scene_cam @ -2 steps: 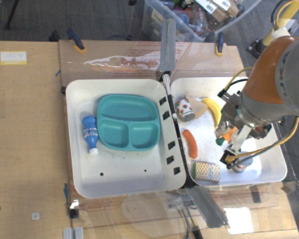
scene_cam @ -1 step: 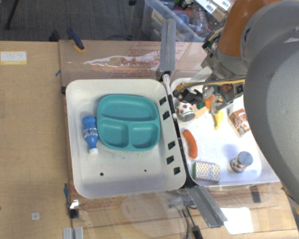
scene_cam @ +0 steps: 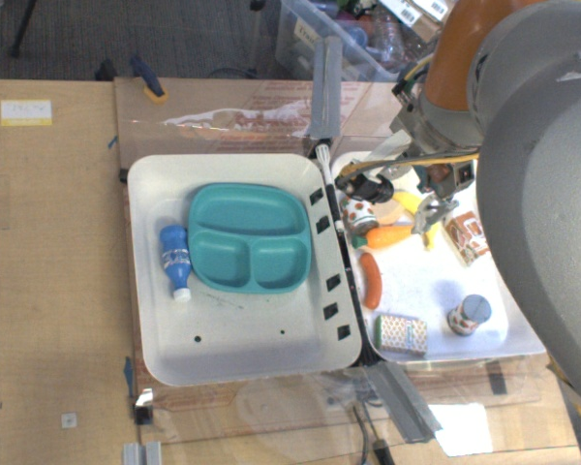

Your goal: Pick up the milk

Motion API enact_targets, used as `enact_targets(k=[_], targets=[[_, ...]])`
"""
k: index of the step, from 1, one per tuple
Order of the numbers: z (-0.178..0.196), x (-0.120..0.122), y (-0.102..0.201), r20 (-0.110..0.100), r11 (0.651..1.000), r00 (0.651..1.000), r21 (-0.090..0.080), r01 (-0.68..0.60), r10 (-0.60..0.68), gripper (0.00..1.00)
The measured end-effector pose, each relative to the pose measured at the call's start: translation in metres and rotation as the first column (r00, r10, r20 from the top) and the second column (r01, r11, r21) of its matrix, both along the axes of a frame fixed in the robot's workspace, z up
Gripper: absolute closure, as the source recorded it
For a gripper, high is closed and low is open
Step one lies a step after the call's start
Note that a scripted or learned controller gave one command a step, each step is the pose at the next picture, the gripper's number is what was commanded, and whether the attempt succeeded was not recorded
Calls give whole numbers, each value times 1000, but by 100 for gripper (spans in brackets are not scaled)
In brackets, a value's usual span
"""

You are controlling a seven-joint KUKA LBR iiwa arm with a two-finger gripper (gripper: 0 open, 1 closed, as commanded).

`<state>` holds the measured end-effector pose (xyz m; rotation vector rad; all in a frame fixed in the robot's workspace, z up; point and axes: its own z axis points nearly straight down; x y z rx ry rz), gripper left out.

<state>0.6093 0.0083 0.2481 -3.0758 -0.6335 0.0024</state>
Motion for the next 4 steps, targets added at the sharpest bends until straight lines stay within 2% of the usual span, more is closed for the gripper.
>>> enact_targets(k=[1,2,3,4], targets=[[-64,-36,61,0,986,986,1,165,-165,0],[-124,-75,181,1,979,979,2,204,-204,0],[-148,-96,200,39,977,976,10,213,-214,0],[-148,-83,210,32,976,976,9,217,-218,0]])
